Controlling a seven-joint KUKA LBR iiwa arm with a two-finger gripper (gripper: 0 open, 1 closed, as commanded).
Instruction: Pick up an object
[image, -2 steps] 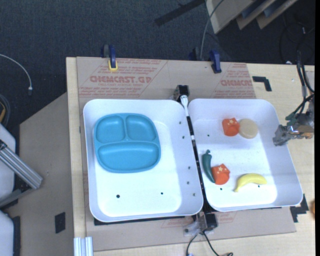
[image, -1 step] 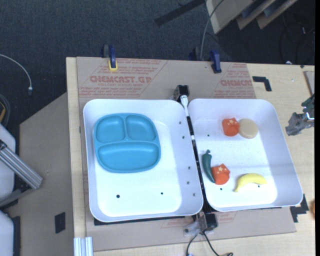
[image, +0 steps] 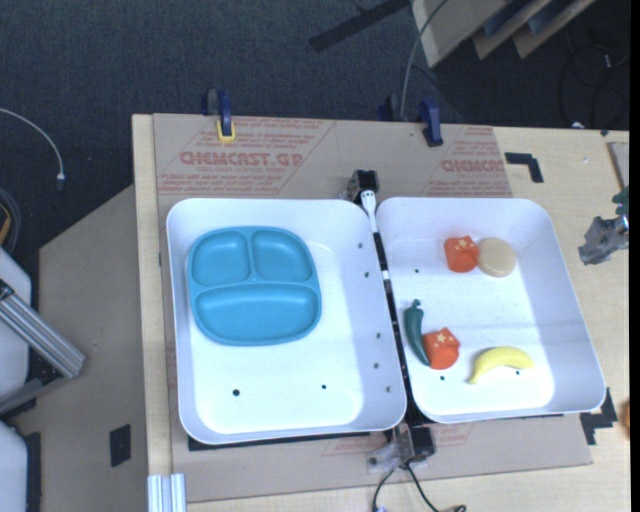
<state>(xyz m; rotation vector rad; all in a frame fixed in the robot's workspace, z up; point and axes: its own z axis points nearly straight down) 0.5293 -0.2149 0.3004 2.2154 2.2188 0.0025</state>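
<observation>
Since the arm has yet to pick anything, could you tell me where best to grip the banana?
Grip the banana across its middle, coming straight down from above. It lies flat, apart from the red piece, and is narrowest across its curve.

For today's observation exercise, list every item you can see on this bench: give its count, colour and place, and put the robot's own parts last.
Bins: 2, white, side by side on the bench.
Divided plate: 1, blue, in the left bin.
Red block: 1, red-orange, upper part of the right bin.
Round piece: 1, beige, touching the red block's right side.
Pepper: 1, dark green, by the right bin's left wall.
Red piece: 1, red-orange, beside the pepper.
Banana: 1, yellow, lower part of the right bin.
Clamps: 2, blue, on the bench's far edge.
Gripper: 1, grey, at the right edge beyond the right bin.
</observation>
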